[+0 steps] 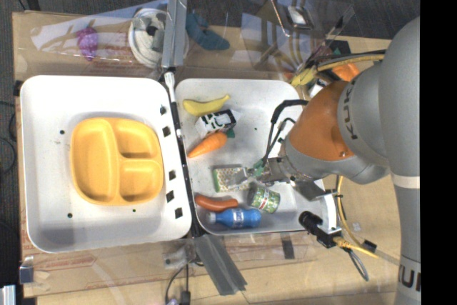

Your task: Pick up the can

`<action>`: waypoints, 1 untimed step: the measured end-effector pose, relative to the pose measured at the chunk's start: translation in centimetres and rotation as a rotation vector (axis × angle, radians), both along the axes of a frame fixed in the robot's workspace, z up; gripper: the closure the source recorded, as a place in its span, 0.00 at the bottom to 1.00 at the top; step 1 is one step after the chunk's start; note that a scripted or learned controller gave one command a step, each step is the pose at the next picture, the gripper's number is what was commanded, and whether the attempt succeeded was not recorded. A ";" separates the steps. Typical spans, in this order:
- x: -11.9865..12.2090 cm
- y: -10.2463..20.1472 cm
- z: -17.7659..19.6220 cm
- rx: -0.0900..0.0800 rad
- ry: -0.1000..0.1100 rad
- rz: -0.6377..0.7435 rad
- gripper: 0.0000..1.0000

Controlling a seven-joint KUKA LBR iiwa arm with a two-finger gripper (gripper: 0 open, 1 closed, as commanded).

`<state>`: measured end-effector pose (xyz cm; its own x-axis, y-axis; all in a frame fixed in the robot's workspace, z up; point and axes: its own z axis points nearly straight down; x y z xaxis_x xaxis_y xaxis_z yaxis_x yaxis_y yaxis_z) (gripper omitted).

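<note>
Green and white, the can (265, 199) lies tilted on its side near the front of the right bin (243, 91), just above the blue bottle (238, 217) and beside a red sausage-shaped toy (213, 202). The gripper (265, 172) hangs low directly over it, between the can and a grey-green packet (228, 177), probably lined up for a descent; whether its jaws are apart or closed cannot be told from here. A carrot (208, 145) and banana (206, 105) lie further back, well clear. The left bin (43, 93) carries a yellow divided tray (118, 159).

One fixed camera looks down at a slant on both white bins (43, 153), the arm (371, 132) entering from the right.
</note>
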<state>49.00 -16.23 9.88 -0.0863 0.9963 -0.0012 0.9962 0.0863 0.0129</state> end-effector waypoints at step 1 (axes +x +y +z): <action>-0.7 0.4 0.0 0.002 -0.002 -0.138 0.00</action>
